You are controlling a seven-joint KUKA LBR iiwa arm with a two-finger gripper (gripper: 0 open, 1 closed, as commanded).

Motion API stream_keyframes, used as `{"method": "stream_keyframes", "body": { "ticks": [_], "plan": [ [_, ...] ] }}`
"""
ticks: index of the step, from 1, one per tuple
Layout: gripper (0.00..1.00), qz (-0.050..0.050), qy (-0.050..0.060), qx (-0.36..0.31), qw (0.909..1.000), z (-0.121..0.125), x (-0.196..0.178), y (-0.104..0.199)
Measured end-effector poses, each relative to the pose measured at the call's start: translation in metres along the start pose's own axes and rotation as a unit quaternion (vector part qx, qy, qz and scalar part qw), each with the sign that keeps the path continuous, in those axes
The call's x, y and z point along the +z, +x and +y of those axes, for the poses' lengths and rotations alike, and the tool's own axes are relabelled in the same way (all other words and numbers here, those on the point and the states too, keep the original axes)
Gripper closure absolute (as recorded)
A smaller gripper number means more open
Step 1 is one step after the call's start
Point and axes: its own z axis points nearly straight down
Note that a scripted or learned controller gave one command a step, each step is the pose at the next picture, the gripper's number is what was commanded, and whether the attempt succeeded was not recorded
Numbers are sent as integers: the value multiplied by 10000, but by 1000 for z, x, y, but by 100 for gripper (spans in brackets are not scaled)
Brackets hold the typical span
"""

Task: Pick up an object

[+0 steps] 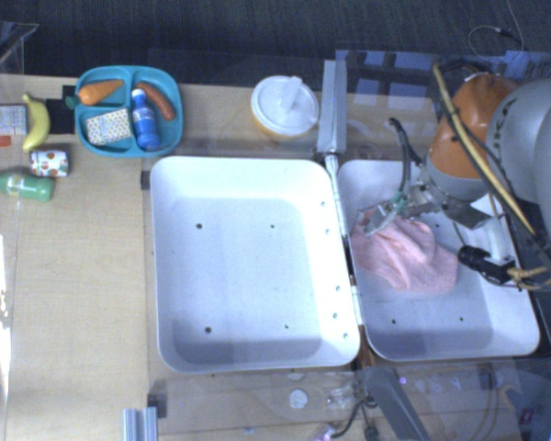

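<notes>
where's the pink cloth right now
The pink cloth lies bunched in the right bin, toward its upper left, with the gripper right at its top edge.

Gripper (383, 217) sits low in the right bin (459, 333), touching the top edge of a pink cloth (406, 255); left bin (248, 265) alongside

The grey arm (533, 145) bends in from the right, orange wrist band above, the gripper (390, 211) pointing down-left.
</notes>
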Motion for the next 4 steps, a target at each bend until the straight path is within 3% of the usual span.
{"method": "stream_keyframes", "body": {
  "ticks": [1, 2, 3, 4],
  "plan": [
    [0, 62, 109, 611, 9981, 48, 17, -23],
    [0, 49, 68, 575, 9983, -31, 13, 7],
    [0, 33, 62, 430, 9990, -92, 12, -26],
    [0, 36, 27, -435, 9990, -116, 9, 44]
  ]
}}
